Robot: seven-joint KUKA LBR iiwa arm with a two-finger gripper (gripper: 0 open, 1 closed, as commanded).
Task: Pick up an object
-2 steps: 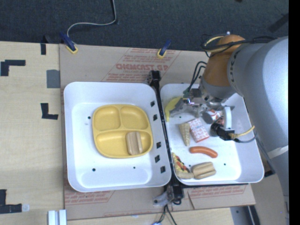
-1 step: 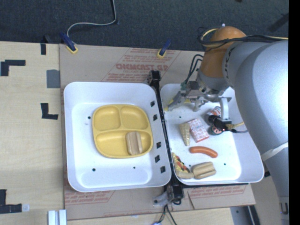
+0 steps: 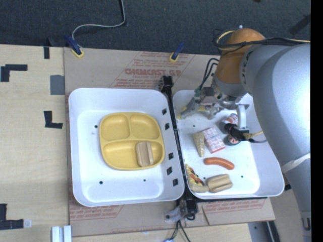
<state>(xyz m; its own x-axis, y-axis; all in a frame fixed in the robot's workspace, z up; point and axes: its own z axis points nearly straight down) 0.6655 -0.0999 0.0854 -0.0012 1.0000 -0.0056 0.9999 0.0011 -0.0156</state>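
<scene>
Spanning the tabletop point(image 3: 30, 135): two shallow white bins side by side, on my feed from above
Left bin point(image 3: 81, 135): holds a yellow plate point(image 3: 121, 127) with three compartments, set about mid-bin
Brown roll point(image 3: 145, 154): lies in the plate's lower right compartment; I count it among the things to pick
Right bin point(image 3: 252, 178): touches the left bin along the middle; the other pickable things lie on its floor
Yellowish scrap point(image 3: 194, 178): in the near left corner; too small for me to name
Pale wedge point(image 3: 199, 143): towards the bin's left, just beside a pink-and-white packet point(image 3: 214, 140)
Claw point(image 3: 196, 106): hangs over the far left part of the right bin, beyond the wedge and apart from it; I cannot tell whether it is apart or together
Tan bun point(image 3: 220, 183): near the front wall, just right of the scrap
Red sausage point(image 3: 218, 162): between packet and bun; touching neither
Arm point(image 3: 282, 95): grey, orange band at the top; reaches in from the right
</scene>
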